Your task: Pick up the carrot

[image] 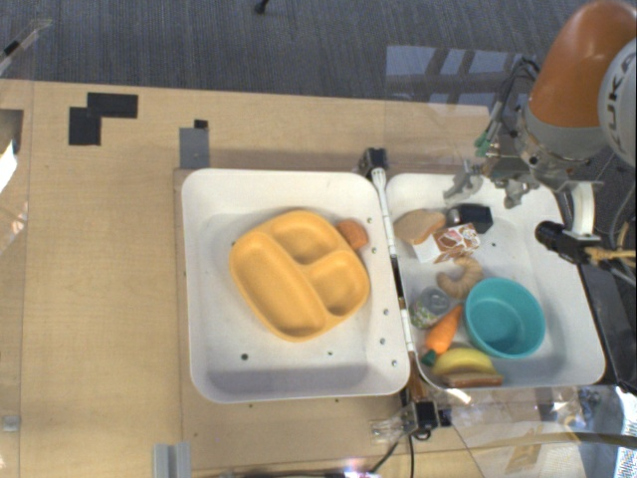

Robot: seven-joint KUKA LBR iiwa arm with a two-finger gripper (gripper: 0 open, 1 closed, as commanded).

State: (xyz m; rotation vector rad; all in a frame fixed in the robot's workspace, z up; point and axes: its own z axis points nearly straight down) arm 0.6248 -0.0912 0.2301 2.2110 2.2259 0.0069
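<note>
The small orange carrot [443, 330] lies by the right white bin's [587, 347] near-left corner, well apart from the gripper [490, 179] above its far edge; its grip state cannot be told.

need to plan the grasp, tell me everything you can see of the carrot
The carrot is small, orange and tapered, and looks like smooth plastic toy food. It lies in the right bin near the divider, slanted, one end toward the teal bowl, which it seems to touch. A banana lies just below it, and a greyish round item just above. The gripper is well apart from it.
</note>
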